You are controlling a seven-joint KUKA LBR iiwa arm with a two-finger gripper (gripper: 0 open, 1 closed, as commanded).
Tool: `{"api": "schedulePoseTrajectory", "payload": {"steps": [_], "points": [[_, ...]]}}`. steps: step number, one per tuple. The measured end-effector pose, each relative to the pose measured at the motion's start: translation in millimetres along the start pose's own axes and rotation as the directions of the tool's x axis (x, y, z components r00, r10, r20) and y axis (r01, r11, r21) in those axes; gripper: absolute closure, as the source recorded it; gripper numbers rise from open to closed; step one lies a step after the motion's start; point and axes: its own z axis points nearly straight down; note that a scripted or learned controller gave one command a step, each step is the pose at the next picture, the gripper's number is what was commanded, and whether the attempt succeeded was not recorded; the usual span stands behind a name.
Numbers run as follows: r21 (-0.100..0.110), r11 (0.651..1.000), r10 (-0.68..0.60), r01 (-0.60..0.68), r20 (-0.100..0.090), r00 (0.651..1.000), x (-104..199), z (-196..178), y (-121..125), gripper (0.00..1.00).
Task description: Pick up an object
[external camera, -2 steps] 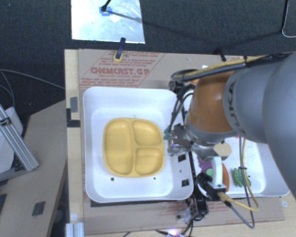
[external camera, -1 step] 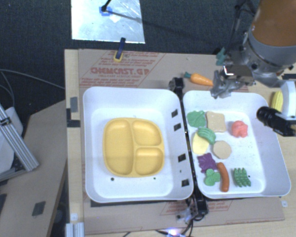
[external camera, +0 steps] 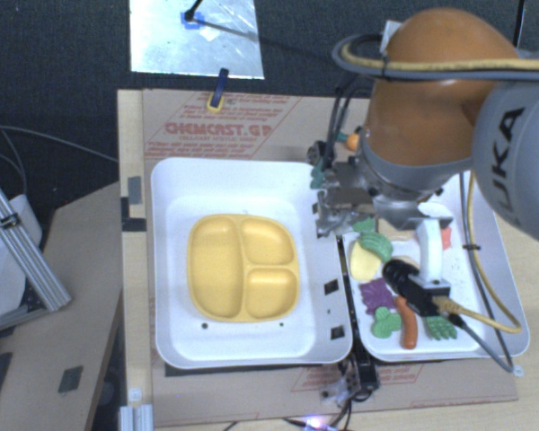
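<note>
Arm point(external camera: 449, 88) bulk covers the right bin's point(external camera: 499, 268) far half. Hand point(external camera: 346, 206) state cannot be told. Toys near it are partly hidden.

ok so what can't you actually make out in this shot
- Two-finger gripper, camera view: the arm's orange wrist band sits over it, so open or shut cannot be told.
- Right shallow white bin: its far half is hidden under the arm.
- Pile of small plastic toy foods: they overlap, and a black tool hides parts.
- Yellow three-compartment plastic tray in the left shallow white bin: whether anything small lies in it is unclear.
</note>
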Motion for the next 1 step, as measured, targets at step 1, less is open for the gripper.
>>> {"api": "schedulePoseTrajectory", "payload": {"steps": [1], "points": [[-0.010,1.000,-0.001,0.001,0.001,1.000,-3.8,-14.5,2.6,1.00]]}}
